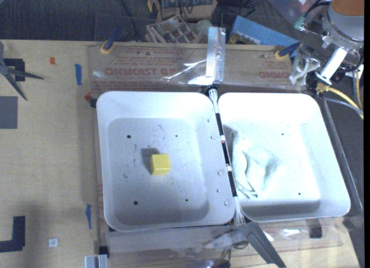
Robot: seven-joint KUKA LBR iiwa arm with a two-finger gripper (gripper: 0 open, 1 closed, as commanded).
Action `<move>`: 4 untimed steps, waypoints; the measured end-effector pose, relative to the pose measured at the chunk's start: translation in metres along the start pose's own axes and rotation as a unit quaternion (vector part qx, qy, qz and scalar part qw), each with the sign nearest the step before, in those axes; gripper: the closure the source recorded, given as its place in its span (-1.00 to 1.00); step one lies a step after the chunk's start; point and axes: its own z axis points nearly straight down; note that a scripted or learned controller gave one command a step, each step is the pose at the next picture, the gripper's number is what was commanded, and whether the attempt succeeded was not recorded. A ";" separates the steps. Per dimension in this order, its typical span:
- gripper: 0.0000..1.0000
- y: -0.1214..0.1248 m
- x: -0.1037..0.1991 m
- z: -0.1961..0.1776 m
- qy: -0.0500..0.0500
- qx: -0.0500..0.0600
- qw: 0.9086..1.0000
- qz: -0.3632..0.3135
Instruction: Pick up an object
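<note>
Ok so here's my feed right now. Closest to the camera is the front lip of the two white bins, sitting side by side on the wooden bench (46,174).

In the left bin (115,111) there's a little yellow block (161,164), sitting flat on the floor of the bin, roughly in the middle, a bit toward the front. Nothing is touching it. A few dark specks are scattered around it.

The right bin (324,163) has a crumpled bit of clear plastic (254,171) lying in its left half, near the divider where the two bins meet.

Behind the bins there's a clear sheet (173,67) with red lettering taped across the bench, and a shiny strip (215,56) standing up at the middle.

Far back at top right is the arm, orange band (350,1) showing, with the claw (315,70) hanging past the back right corner of the right bin, well away from the block. It isn't carrying anything I can see, but whether it's released or clenched, I honestly can't tell from this angle.
</note>
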 end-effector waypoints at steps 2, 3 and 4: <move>1.00 0.003 -0.017 0.178 -0.001 0.003 0.984 0.176; 1.00 0.012 0.005 0.186 0.000 0.001 0.961 0.277; 1.00 0.003 0.020 0.152 0.001 0.001 0.903 0.429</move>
